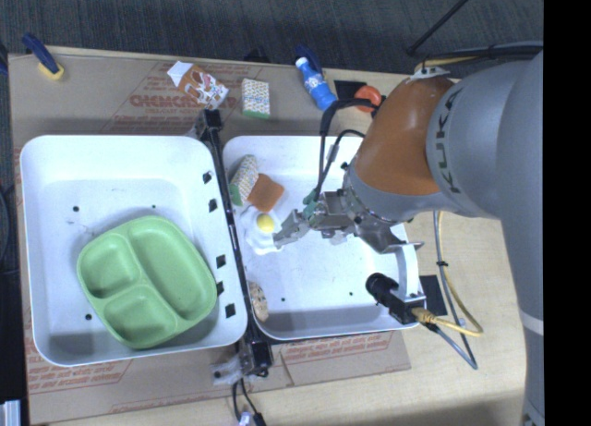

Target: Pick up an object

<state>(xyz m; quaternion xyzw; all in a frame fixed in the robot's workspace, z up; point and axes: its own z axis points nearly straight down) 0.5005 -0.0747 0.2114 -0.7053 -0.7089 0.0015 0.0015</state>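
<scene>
Grey arm (462, 128) with its orange band comes in from my right and covers much of the right bin (319, 318); part of the KUKA lettering reads on the grey casing. White left bin (55, 175) holds one thing, a green divided tray (146, 281) with three compartments, lying toward the bin's near left. Right bin holds a small cluster by its left wall: a greenish patterned packet (244, 177), an orange block (266, 193) touching it, a yellow ball (266, 224) on a white piece (260, 241) just below, and a brownish speckled item (258, 301) near the front left corner. Gripper (288, 230) sits low over the right bin with its tip just beside the yellow ball and white piece; I cannot tell its opening from this angle, and I see nothing clearly held. Cardboard sheet (148, 101) under the bins carries red printed writing I can't read. Behind the bins on it: a blue bottle (315, 82), a green-patterned small box (255, 97), a white and orange wrapper (194, 84). Blue and yellow clamp (42, 56) at the far left corner.
</scene>
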